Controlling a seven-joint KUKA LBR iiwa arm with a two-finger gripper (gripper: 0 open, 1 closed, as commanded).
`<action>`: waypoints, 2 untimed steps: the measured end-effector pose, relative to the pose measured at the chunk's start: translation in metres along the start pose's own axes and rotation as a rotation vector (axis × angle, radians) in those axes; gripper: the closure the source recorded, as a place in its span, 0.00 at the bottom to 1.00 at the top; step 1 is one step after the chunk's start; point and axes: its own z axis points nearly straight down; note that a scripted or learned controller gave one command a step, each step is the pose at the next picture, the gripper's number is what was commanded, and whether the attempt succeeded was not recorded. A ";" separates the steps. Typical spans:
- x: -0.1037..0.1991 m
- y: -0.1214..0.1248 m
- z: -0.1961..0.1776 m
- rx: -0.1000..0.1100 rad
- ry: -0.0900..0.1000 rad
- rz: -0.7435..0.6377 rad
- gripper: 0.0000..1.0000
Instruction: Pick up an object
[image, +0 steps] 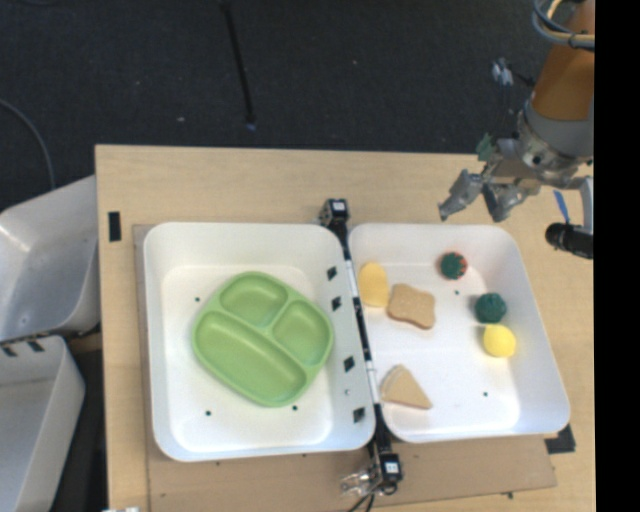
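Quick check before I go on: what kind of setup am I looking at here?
Likely a lab test bench for robot picking: two white bins on a wooden board, toy food pieces, a green divided plate, and the gripper above.

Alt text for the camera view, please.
The gripper hangs open above the right bin's far edge, holding nothing. That bin holds toy foods, including a yellow ball; the left bin holds a green divided plate.

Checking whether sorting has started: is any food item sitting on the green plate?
No. The green plate in the left bin holds nothing, and the food pieces all lie in the right bin.
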 end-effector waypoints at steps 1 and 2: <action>0.001 0.002 -0.009 -0.013 -0.002 -0.004 0.00; -0.001 0.008 0.052 -0.009 -0.003 -0.003 0.00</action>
